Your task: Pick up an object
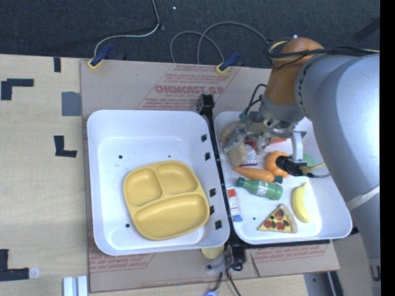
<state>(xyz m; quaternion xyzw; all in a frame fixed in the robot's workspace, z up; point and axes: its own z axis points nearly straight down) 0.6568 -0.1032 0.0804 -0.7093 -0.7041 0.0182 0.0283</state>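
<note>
At right of frame we see the arm (333,103) reaching into the right bin (333,227), its gripper (256,134) buried among cluttered toys (247,156); a banana (300,202), pizza slice (278,219) and green bottle (260,188) lie nearby. We cannot tell its grip. The yellow tray (165,199) fills the left bin (105,165).

Red print on the flat brown cardboard sheet (179,85) under the bins, upside down, approx. "CHEMCAST GP"; smaller lines below it illegible. Green bottle's white label (265,190): too small to read.

Yellow divided plate (165,200), green bottle (260,188), yellow banana (300,203), white bins (99,165).
</note>
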